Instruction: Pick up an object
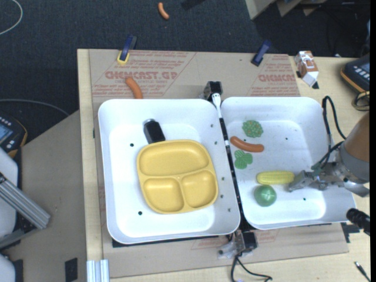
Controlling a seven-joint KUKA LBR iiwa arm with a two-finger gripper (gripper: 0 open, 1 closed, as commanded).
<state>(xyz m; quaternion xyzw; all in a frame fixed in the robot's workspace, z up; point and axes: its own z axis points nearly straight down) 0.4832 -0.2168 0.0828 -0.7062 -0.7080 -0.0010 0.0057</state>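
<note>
White plastic makes up both shallow bins on the table, side by side. Toward the near edge of the right bin (pixel 282 107) lies a green round toy (pixel 265 195), and just beyond it a yellow corn cob (pixel 275 177) lying crosswise. The gripper (pixel 298 181) reaches in low from the bin's right edge, its tip just beside the right end of the corn cob; whether the fingers are spread or closed cannot be told from this angle, and nothing is seen between them. Farther in, close to the bin's left wall, sits a small green leafy piece (pixel 241 159), then a red-orange sausage (pixel 247 145), and beyond that a green broccoli-like piece (pixel 253 128).

In the left bin (pixel 111 157) a yellow divided plate (pixel 176 175) fills the middle and near part, with a black object (pixel 154 130) touching its far left rim.

On the table past the left bin's far edge rests an orange sausage (pixel 134 87). A small carton (pixel 306 66) sits near the table's far right corner. Another orange piece (pixel 163 10) lies on the dark floor beyond.
</note>
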